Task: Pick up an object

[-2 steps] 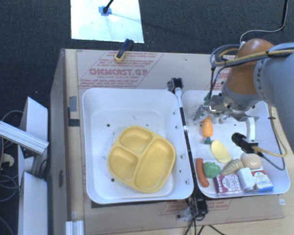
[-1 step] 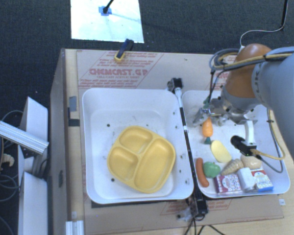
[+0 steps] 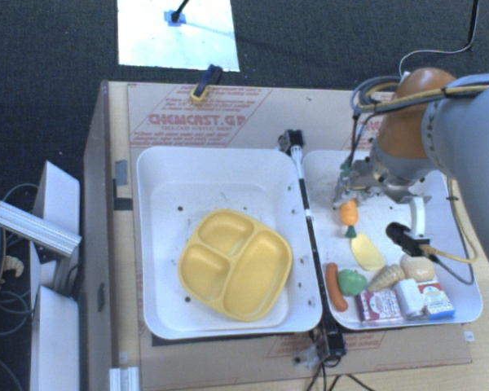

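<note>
Claw: the gripper (image 3: 348, 187) hangs in the right bin (image 3: 464, 300), just above a small toy carrot (image 3: 350, 213); whether it's open or closed, I can't tell.
Right bin: below the carrot lie a yellow piece (image 3: 366, 252), red sausage (image 3: 335, 287), green toy (image 3: 352, 282), cone (image 3: 386, 278) and small cartons (image 3: 405, 301).
Left bin: the left bin (image 3: 159, 218) carries a yellow divided plate (image 3: 235, 263).
Room: bare floor beside the carrot, towards the divider.
Hidden: the arm (image 3: 440, 120) covers the bin's far corner.

gripper (image 3: 348, 192) low over right bin (image 3: 464, 304), just above orange toy (image 3: 350, 213).
</note>
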Tool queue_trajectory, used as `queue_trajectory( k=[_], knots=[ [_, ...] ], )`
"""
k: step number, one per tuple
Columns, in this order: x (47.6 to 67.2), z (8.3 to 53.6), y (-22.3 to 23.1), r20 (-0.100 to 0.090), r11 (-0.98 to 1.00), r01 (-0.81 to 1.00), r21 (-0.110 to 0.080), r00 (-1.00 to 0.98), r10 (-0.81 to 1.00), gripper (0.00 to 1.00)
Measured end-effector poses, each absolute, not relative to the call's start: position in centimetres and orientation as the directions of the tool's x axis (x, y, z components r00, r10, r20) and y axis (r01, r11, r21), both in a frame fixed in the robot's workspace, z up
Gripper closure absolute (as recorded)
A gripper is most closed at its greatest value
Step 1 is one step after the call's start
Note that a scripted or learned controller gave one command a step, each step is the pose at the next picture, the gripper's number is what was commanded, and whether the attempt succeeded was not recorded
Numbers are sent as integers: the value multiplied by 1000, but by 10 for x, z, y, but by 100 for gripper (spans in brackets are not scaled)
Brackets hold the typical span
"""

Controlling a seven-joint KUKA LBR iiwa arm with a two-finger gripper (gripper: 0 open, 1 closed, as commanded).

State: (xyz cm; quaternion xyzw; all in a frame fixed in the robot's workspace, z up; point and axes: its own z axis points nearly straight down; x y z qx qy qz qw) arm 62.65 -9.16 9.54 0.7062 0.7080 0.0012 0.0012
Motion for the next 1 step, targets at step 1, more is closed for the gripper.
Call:
queue_trajectory(
  k=[1],
  knots=[
    [656, 186, -7, 1, 5, 1000, 5, -5, 1000, 100]
  ],
)
